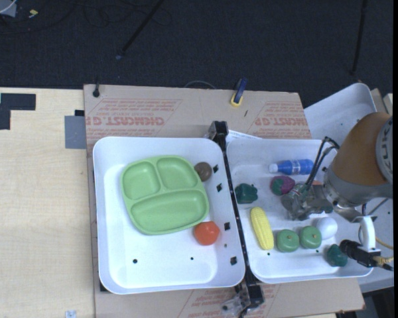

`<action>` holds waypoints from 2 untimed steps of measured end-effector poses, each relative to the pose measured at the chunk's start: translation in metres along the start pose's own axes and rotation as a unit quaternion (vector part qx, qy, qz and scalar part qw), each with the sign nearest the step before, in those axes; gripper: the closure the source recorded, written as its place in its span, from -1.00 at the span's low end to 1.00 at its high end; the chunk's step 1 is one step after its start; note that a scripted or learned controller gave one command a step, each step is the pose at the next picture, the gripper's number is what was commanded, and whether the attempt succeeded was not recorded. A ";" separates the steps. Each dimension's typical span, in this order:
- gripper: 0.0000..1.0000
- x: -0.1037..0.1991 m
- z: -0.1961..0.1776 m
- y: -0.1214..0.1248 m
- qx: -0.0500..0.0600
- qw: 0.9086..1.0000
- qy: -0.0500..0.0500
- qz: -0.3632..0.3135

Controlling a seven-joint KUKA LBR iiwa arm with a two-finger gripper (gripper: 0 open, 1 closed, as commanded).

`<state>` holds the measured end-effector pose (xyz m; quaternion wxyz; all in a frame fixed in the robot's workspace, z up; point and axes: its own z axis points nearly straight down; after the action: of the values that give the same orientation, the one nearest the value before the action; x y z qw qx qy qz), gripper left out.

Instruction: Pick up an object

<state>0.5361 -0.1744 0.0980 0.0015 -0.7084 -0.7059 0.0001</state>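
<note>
We judge the small round green plastic toy [287, 240], lying in the right shallow white bin [252, 154] beside the yellow corn cob [261, 227], light, stiff, slippery, best pinched across its middle.

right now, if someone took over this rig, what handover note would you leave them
Gripper: low in the right bin, in the middle of the toys; whether it is open or shut cannot be told, and nothing is seen held.
Right bin: blue bottle, purple piece, dark green piece, corn cob, two green round pieces, white ball.
Left bin: green divided plate, red ball, brown ball.
Done: no pick visible.
Left: grasp one object and lift it.
</note>
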 end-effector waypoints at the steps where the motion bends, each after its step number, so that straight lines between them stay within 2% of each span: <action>1: 1.00 -0.004 -0.062 -0.002 -0.002 1.000 -0.001 -0.001; 2: 1.00 0.004 -0.110 0.003 -0.002 1.000 -0.001 -0.002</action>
<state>0.5393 -0.1708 0.2081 -0.0009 -0.7068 -0.7074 -0.0008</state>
